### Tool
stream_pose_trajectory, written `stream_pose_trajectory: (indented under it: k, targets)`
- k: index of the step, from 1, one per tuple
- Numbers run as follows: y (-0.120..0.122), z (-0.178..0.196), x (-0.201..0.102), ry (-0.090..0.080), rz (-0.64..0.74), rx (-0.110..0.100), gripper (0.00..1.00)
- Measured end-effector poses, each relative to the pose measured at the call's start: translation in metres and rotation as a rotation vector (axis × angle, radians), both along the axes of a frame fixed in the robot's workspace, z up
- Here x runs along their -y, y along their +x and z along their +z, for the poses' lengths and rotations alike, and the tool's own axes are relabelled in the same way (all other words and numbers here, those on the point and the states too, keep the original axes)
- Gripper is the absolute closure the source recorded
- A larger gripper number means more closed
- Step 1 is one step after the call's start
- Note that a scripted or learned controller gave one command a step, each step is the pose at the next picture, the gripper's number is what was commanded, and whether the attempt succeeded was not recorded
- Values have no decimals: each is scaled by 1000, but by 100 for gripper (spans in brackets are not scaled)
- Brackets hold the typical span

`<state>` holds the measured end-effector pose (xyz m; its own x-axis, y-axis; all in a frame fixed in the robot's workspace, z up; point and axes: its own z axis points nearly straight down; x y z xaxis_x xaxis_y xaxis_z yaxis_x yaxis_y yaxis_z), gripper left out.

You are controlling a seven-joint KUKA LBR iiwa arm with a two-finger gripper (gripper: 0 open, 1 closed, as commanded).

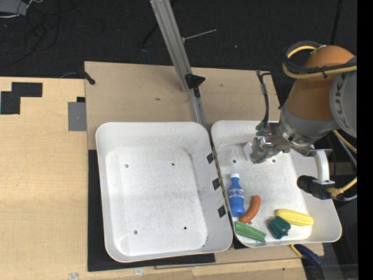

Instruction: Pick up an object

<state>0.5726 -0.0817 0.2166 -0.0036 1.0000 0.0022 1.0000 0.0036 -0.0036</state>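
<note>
The arm reaches in from the right, and its gripper (263,149) hangs over the upper part of the right bin (224,134), above bare white floor. Whether the gripper is apart or together cannot be told from this slant: the metal parts blur into one grey cluster, and nothing shows held in it.

All the candidate things lie below the gripper in the view, toward the near end of that same bin. There are five, one of each: a blue bottle (235,195), an orange sausage (251,209), a green pod (250,231), a yellow corn cob (294,217) and a dark green block (279,227).

The bottle is nearest the gripper, down and a little to the left of it, close beside the wall between the bins. Its long axis runs almost straight up and down the view, white cap toward the gripper. The sausage lies just right of the bottle, tilted, its lower end near the pod. The pod's axis slants across the bin's near edge. The cob lies roughly crosswise, with the block touching or just beside its lower left end.

The left bin (111,139) holds nothing to pick. By judgement the pick has not begun; the gripper would need to travel toward the near end and descend, the bottle being the shortest reach, though the wall crowds it.
</note>
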Motion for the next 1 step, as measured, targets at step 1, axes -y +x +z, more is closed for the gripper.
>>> stream_pose_trajectory:
  k: [1]
  targets:
    - [2,-6,-50,0,1,-1,100]
